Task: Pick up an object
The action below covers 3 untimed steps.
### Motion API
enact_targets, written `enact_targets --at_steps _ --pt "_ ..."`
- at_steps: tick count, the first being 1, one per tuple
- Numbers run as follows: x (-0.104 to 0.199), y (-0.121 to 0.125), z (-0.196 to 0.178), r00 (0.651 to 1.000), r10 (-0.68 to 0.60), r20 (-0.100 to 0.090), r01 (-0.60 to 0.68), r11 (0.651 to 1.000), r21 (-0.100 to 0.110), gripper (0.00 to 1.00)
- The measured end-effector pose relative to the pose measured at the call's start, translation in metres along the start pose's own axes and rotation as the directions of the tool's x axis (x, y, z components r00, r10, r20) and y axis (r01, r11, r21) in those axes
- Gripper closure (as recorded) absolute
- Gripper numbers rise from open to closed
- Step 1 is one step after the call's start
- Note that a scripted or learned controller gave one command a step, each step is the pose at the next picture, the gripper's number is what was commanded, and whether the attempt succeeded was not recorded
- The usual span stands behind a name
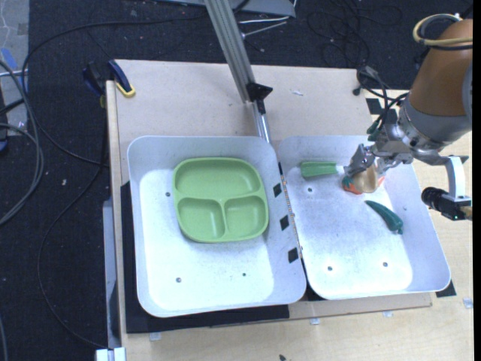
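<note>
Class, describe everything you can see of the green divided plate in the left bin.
The green plate is a pale green, rounded rectangle that looks like matte plastic. Raised ridges split it into three compartments: one long one along the far side and two smaller ones nearer the camera. It lies flat and right way up on the floor of the left bin, toward the far side, turned slightly askew. Nothing sits in it, and only the bin floor touches it.
</note>
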<state>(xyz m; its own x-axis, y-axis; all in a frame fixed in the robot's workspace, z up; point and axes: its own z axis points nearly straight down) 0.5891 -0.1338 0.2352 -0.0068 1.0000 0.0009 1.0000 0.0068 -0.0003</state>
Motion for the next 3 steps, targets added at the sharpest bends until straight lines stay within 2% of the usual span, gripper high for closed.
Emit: enact_targets --at_steps 2,3 --pt "0.098 0.026 0.018 1.000 0.000 0.000 0.000 1.000 -0.001 1.00" --pt "0.152 0.030 0.005 1.000 -0.001 -0.001 0.001 1.000 -0.002 1.00"
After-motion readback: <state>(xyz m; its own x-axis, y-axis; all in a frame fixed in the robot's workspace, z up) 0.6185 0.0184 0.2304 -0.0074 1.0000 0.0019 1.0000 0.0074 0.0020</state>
